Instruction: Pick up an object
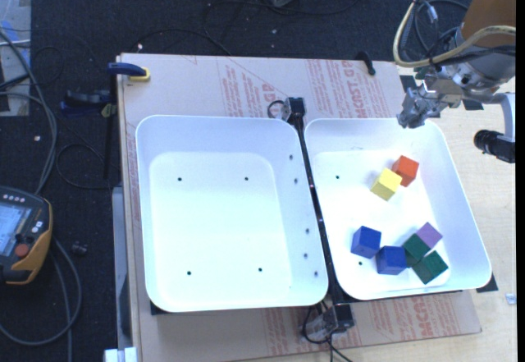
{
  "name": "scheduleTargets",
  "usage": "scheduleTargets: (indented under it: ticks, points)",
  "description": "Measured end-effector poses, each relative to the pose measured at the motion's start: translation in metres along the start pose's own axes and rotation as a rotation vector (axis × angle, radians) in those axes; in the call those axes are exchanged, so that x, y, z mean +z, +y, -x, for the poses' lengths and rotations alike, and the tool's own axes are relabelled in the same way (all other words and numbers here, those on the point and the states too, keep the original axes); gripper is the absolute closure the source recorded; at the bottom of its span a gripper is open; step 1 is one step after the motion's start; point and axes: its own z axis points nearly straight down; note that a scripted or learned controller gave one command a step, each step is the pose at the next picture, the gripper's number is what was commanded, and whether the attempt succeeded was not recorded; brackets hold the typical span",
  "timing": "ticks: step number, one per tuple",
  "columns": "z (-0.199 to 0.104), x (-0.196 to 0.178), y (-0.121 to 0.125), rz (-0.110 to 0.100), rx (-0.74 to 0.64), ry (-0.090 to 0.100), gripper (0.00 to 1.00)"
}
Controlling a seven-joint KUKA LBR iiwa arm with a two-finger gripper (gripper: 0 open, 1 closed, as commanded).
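I'm in the approach: my end effector (413, 116) hangs over the right bin's (459, 196) far rim, grip state unclear. Next I'd descend toward the nearby orange cube (406, 167) and yellow cube (386, 184).

the left bin (156, 188) offers open white floor across its whole width. in the right bin (344, 188) the near-left floor by the divider lies open, while the orange block (406, 167) and yellow block (386, 184) touch at the upper right. lower down, two blue blocks (367, 240), a purple block (428, 235) and two green blocks (430, 267) crowd together, leaving narrow gaps. the gripper (413, 116) hangs over the far rim.
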Motion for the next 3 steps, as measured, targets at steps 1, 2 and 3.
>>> scheduleTargets:
  ticks: [1,2,3]
  points:
    - [-0.059,0.004,-0.016,-0.003,-0.004,0.002,1.0]
    - [-0.108,0.002,-0.029,-0.003,-0.004,0.002,1.0]
    - [-0.156,0.003,-0.041,-0.004,-0.004,0.002,1.0]
